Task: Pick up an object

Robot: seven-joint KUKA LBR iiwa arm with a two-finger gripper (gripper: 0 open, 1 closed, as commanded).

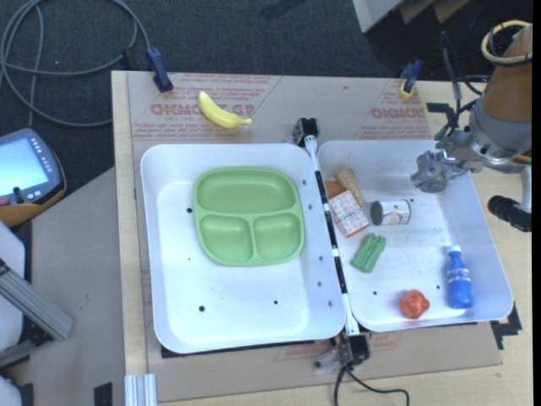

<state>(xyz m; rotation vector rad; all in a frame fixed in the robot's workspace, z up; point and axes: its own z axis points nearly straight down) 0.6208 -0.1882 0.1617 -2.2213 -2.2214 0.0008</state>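
From above, the worktop (127, 227) carries two white bins side by side. The left bin (169, 294) holds a green divided tray (249, 216) toward its twelve o'clock side. The right bin (482, 227) holds the loose objects: a small can (391, 212) lying on its side near the middle, a red-and-white carton (347, 214) just beside it at nine o'clock, a tan piece (350, 184) touching the carton at twelve, a green block (368, 253) at six of the can, a red object (414, 304) and a blue bottle (459, 280) toward five o'clock. The claw (431, 176) hovers at the right bin's one o'clock corner, apart from the can; how far it is open I cannot tell, and nothing is seen in it. A banana (222, 112) lies on the worktop at twelve of the left bin.
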